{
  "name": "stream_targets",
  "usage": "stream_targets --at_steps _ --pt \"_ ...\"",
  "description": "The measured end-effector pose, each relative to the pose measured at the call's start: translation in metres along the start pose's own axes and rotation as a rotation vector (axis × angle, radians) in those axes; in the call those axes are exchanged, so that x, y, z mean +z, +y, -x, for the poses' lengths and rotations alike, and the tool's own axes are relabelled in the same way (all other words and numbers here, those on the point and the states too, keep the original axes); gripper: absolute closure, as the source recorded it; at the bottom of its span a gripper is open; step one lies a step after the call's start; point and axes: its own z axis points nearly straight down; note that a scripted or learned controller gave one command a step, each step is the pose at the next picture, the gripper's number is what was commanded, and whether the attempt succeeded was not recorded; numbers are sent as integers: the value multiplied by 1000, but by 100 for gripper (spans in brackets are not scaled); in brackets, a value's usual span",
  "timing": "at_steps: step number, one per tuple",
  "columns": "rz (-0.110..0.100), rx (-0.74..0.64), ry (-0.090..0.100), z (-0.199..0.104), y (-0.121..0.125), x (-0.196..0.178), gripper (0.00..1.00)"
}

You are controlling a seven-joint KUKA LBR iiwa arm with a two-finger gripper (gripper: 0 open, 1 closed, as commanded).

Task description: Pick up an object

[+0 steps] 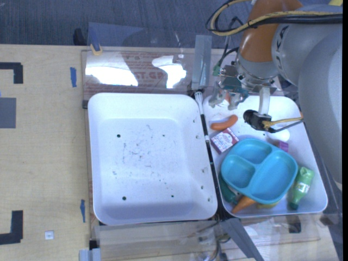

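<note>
Arm (266,20) reaches in from the right, orange band above the wrist. Hand (227,98) sits over the far left corner of the right bin (283,210), close to the wall shared with the left bin (147,145). Cannot tell whether the hand is wide or narrow; nothing seen held in it.

Right bin contents:
- Orange sausage-shaped piece (224,123) lies just in front of the hand on the bin floor, tilted, apart from the hand. It is the nearest thing to pick.
- Dark red packet (224,140) lies just in front of that piece, by the bin's left wall.
- Blue divided plate (260,170) takes up most of the near half.
- Carrot (244,203) pokes out from under the plate's near edge.
- Green bottle (300,186) lies at the plate's right side, near the bin's right corner.

Left bin: white floor with dark specks and scuffs.

Both bins rest side by side on the pale wood counter (43,145).
</note>
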Motion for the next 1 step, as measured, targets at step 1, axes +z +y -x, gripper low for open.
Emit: stream_targets --at_steps 1 --pt "-1 -279 1 -37 -41 -2 100"
